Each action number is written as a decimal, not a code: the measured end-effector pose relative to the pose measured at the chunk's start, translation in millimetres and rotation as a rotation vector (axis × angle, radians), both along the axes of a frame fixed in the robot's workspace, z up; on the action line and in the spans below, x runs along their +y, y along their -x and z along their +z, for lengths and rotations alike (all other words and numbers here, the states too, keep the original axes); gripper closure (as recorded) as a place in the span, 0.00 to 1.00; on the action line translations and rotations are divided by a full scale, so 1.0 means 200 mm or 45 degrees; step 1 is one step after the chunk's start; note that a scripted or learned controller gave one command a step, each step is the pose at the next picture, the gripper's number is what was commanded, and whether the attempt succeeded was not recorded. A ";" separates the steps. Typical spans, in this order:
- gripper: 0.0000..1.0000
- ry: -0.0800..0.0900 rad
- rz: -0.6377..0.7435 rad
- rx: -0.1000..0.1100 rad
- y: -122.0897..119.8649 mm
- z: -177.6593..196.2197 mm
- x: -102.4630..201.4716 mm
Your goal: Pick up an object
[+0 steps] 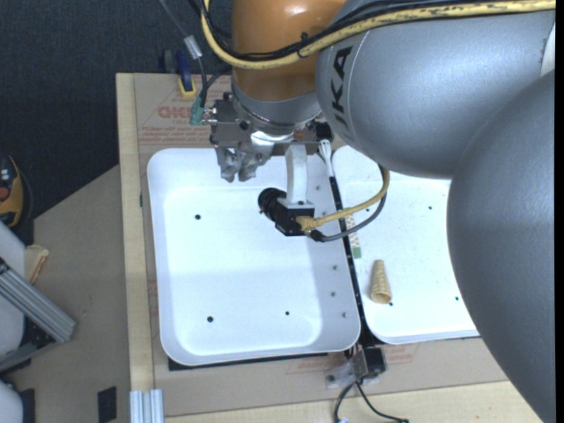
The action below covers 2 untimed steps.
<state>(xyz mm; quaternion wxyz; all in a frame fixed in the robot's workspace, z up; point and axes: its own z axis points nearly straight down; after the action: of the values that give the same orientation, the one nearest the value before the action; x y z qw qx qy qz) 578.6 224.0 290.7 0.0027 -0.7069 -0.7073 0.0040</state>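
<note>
Bench front edge (264,386): a tan board runs along the near side, with a small black connector (370,359) and its cable sitting just below the gap between the two bins.
Left bin (189,324): shallow, white, with rounded corners and a few small dark dots on its floor; its near half is in brighter light than its far half.
Right bin (423,329): also white, touching the left bin along a dark seam (much of it is covered by the grey arm).
Cone-shaped object (380,281): a small tan cone lies on the floor of the right bin, near the seam, its narrow end pointing away from the camera; it is well apart from the gripper.
Black fitting (280,211): a dark part with a yellowish cable (357,214) looping from it hangs over the far right part of the left bin, beside a white bracket.
Gripper (237,167): grey metal, over the far edge of the left bin; I cannot tell how it is set, and nothing is seen in it.
Arm (423,77): grey links and an orange band (273,25) fill the far right.
</note>
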 end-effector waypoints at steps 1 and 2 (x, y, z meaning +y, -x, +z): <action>1.00 -0.003 -0.001 -0.012 -0.02 0.06 0.00; 1.00 -0.005 -0.002 -0.015 -0.02 0.12 0.00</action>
<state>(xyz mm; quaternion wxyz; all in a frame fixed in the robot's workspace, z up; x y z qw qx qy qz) 582.6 224.5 314.0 -0.0001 -0.7075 -0.7067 -0.0013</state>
